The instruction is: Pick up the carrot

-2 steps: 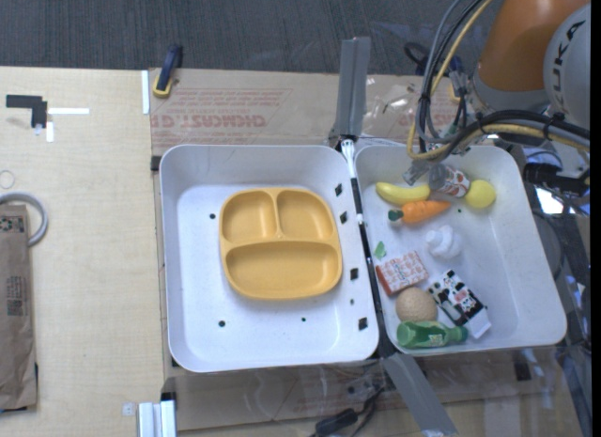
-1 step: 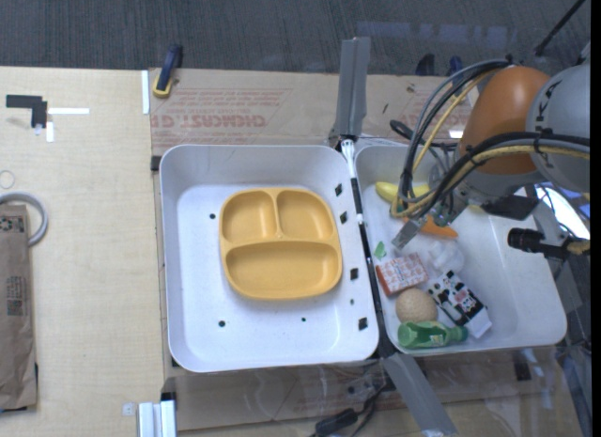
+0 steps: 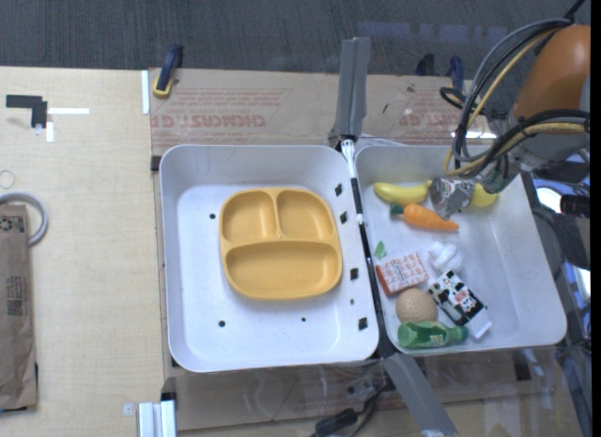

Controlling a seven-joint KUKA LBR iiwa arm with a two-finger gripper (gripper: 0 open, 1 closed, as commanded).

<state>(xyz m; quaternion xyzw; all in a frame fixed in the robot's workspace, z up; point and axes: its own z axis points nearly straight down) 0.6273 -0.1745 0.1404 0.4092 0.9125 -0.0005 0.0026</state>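
Carrot is found in the right-hand bin, lying flat in its upper part with its thick end toward the divider and its tapered end reaching toward the end effector. A banana lies just above it, near enough to crowd an approach from that side. The end effector is lowered directly over the carrot's tapered end, presumably so that the narrow part can be straddled, but whether it is apart or together cannot be told, and no grip on the carrot is visible. Lower in the same bin, a snack packet, a cow-patterned carton, a round bread roll and a green bottle are clustered well clear of the carrot. A yellow divided plate sits in the left bin on the table.
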